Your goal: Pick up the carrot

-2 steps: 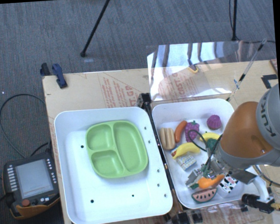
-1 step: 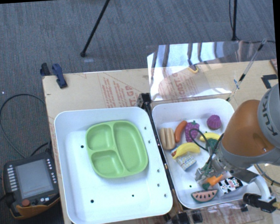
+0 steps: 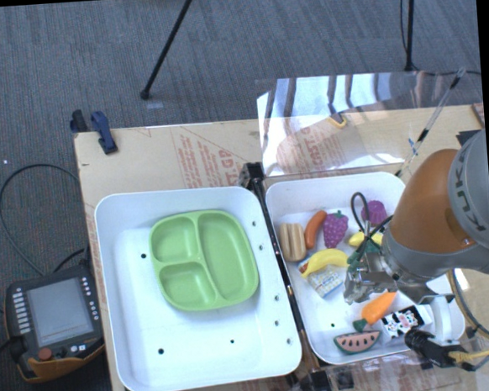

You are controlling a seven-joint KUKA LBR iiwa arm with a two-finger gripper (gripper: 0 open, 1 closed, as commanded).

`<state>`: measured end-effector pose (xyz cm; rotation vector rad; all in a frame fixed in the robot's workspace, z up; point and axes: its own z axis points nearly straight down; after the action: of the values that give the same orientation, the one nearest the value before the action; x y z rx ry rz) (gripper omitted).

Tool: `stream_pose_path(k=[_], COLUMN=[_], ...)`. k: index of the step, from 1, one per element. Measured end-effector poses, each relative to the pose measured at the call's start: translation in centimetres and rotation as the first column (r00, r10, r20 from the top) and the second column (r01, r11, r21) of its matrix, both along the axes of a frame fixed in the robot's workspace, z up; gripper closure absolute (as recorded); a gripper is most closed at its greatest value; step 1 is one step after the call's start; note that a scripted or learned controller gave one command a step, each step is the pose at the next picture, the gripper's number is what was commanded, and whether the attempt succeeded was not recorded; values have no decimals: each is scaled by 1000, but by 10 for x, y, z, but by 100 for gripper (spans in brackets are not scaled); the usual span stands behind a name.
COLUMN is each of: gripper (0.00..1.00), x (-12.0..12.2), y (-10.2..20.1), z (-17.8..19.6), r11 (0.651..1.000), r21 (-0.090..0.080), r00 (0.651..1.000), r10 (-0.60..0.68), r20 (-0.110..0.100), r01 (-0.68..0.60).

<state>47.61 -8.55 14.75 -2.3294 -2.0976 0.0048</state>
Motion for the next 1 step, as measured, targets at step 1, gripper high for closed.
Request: stream_pose_path(k=[1], gripper=[0], x=[0], y=[0], z=[-1], r11=[1000], r21=[0], r00=[1000], r10=[0], r20=[-2], r01=[0])
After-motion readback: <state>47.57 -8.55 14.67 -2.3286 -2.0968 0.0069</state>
